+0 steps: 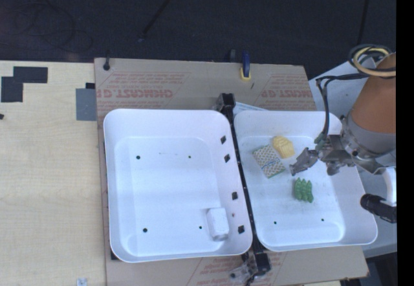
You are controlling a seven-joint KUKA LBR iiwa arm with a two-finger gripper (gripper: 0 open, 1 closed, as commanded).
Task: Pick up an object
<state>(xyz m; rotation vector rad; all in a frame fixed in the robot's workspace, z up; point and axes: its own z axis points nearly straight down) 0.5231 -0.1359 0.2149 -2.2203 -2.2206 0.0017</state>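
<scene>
The right bin (362, 230) holds three small objects. A yellow lumpy piece (282, 145) lies toward the back, with a checkered flat pad (268, 161) touching it on its front left. A green knobbly piece (302, 189) lies alone near the middle. My gripper (317, 165) hangs over the right bin, right of the pad and just behind the green piece. It is open with nothing between its fingers. A white block (217, 222) rests in the left bin (129, 129) near the front right corner.
The two bins meet at a black-clipped divider (237, 175) on a cardboard sheet (194, 87). The arm's orange band (378, 103) and cables (365, 58) stand at the right edge. Pale bench surface (45, 200) stretches to the left.
</scene>
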